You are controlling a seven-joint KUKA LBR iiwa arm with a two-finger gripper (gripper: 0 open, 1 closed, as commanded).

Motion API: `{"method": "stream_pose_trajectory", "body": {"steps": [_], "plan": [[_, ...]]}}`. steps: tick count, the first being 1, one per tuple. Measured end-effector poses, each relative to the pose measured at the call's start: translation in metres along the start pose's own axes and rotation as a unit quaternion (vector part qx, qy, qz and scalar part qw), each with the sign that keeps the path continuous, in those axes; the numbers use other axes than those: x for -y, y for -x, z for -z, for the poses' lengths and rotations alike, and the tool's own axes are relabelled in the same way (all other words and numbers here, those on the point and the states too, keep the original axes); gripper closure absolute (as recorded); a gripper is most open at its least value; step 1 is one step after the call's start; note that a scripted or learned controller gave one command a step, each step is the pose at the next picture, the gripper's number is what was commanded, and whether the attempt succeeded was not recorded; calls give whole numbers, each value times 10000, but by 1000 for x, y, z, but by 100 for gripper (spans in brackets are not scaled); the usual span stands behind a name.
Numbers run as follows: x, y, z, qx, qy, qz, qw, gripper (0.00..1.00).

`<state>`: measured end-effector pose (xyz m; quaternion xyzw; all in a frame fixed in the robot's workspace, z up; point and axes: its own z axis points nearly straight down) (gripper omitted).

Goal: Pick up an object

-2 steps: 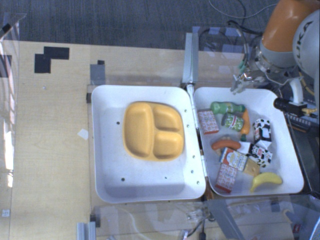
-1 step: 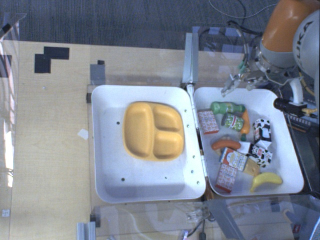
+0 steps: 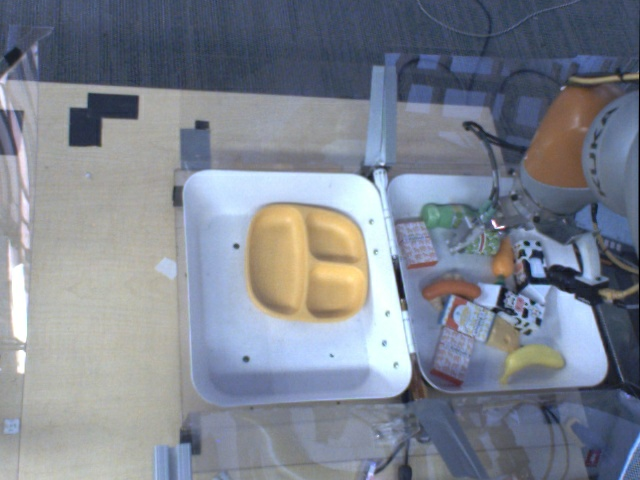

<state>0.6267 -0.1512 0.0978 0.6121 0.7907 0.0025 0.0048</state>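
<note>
The arm (image 3: pixel 590 148) is bulky and rounded, with a pale grey shell on its right and a broad orange band (image 3: pixel 558 138) bulging on its left. Below the band sits a grey wrist section. Thin dark cables (image 3: pixel 497 173) loop along its left side.

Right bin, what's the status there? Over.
Pincer low over right bin, grip unclear. Banana and hot dog lying loose. Toys packed close around.

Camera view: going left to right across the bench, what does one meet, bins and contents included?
Black tape marks → left bin → yellow divided tray → red-patterned packet → sausage → banana → orange-banded arm.
</note>
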Motion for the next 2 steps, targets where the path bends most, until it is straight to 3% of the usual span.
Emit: {"method": "stream_pose_trajectory", "body": {"steps": [1,2], "plan": [[-2,0,13,10,22,12,10000,100],[-45,-73,141,-8,1,187,9998,100]]}}
